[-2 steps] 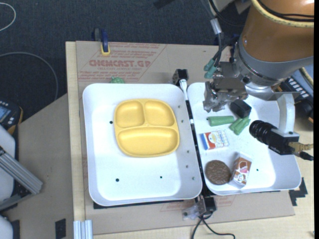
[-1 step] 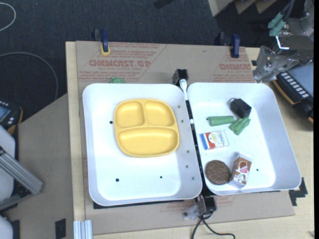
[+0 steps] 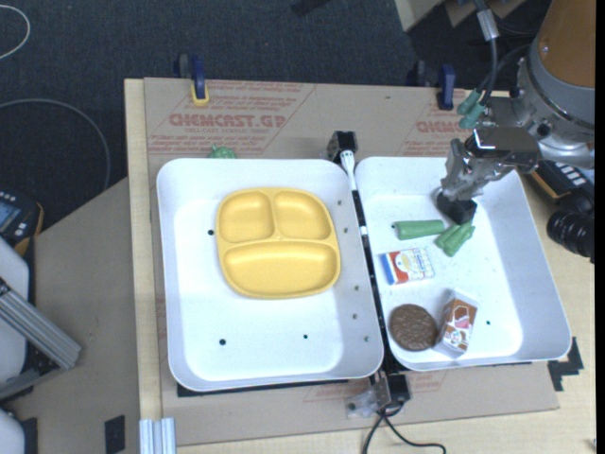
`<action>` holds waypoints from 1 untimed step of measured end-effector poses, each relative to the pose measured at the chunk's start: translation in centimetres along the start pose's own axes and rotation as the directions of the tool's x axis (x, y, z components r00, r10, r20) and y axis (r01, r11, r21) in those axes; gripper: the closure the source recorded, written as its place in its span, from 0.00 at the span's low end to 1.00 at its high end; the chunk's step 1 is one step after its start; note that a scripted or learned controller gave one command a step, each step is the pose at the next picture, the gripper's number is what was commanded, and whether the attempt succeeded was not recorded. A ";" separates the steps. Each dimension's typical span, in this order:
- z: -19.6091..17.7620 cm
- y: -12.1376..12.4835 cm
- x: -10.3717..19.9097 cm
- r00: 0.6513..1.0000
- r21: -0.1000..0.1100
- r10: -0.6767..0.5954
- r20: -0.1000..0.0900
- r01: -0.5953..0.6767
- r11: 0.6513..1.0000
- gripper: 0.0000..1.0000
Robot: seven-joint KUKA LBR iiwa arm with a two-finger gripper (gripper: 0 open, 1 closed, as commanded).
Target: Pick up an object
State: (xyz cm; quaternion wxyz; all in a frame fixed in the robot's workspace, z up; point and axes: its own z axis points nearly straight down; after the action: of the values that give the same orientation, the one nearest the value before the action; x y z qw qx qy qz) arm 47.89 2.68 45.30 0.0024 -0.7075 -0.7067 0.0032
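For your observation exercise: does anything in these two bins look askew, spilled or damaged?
Nothing looks spilled or broken. The small carton in the right bin lies tilted beside the brown cookie, and two green pieces lie at different angles below the pincer. The yellow tray sits flat.

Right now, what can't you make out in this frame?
- Gripper: too dark and small in the camera view to tell its fingers from the bin behind.
- Small carton and tilted packet: print too small to read.
- Arm: cut off by the top and right edges.
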 end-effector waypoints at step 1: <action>4.1 0.0 -2.9 1.000 -0.003 0.003 0.000 -0.003 1.000 1.00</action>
State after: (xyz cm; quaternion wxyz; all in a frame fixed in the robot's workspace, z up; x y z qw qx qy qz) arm 47.89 -0.26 41.17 0.0014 -0.7086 -0.7056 0.0022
